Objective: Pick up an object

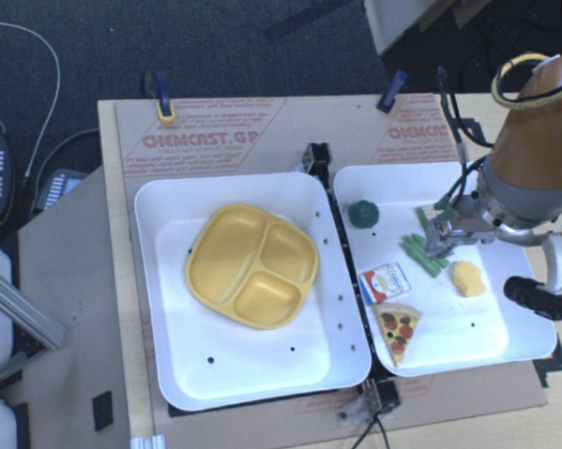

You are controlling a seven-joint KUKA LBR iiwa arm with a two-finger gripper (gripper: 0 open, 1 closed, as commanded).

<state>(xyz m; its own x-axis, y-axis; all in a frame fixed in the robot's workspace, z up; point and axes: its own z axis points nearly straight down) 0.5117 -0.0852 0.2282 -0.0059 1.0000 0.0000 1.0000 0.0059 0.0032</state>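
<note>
Desk: We see a desk [258, 136] with two white bins on it, side by side.
Landmark: We use the right bin [485, 349] to say where things are.
Left bin: The left bin [176, 365] sits just beside the right bin, and it holds a yellow plate [253, 264] with three parts.
Arm: The grey and orange arm [531, 149] reaches over the far right side of the right bin.
Hand: The hand [439, 239] hangs low in the middle of the right bin, right over the green bean toy [420, 256]. We cannot tell if it is open or closed, because its own metal body hides the tips.
Thing to pick: We think the green bean toy is the one it is after. It lies flat on the floor of the right bin, partly under the hand.
Other toys in the right bin: A green ball [363, 213] sits near the far left corner. A red and white packet [384, 281] and a pizza slice [399, 330] lie by the left wall. A yellow lump [468, 278] lies just beside the green bean toy.
What could go wrong: The green bean toy is thin and flat, so we think the hand could slip off it and come up with nothing. The yellow lump is close, so the hand could bump it.
</note>
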